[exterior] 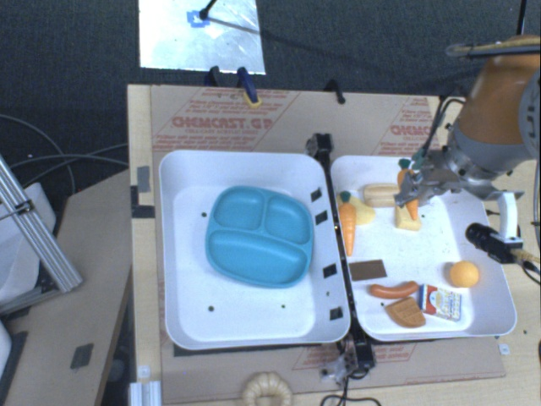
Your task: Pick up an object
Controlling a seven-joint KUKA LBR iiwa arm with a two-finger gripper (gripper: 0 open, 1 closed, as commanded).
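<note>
My gripper (412, 194) hangs low over the back of the right bin (490, 311), reaching in from the right. Directly under it lies a pale yellow wedge (410, 220), with a small orange piece (403, 178) against the gripper's tip. A tan bun (379, 194) lies just left of the gripper, beside a small yellow piece (363, 216) and an orange carrot (347, 224). Further forward lie a brown flat block (368, 270), a red sausage (393, 290), a brown cookie (407, 312), a small carton (442, 302) and an orange ball (463, 273).
The left bin (182, 311) holds a blue divided plate (259, 234). A black divider with clips (334, 227) runs between the bins. Cardboard (220, 117) lies under both bins, and a shiny sheet (200, 24) lies behind them.
</note>
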